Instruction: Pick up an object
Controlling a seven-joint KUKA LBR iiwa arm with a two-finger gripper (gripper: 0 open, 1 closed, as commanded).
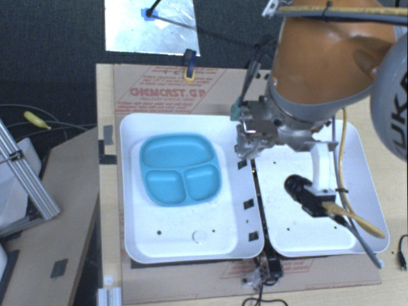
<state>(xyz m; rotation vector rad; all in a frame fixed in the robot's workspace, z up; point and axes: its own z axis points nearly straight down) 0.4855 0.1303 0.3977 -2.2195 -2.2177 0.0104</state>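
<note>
The grey arm with its orange band is reaching in from the right and is covering the far part of the right bin; its gripper is hanging over the far end of the line where the two white bins are meeting, just beside the far right corner of the left bin. Whether the gripper is open or closed I cannot tell, because the metal parts at its tip are blurring together in this view.

The thing for the task, a blue plate with three compartments, is lying flat in the left bin, in the middle and a little toward the far side; the big compartment is facing the far wall and the two smaller ones are facing the near wall. The right edge of the plate is near the gripper but is staying apart from it.

Both bins are sitting side by side on a cardboard sheet with red letters; a small yellow and blue clip is standing at the far edge of it; beyond it a shiny sheet is lying on the dark ground.
</note>
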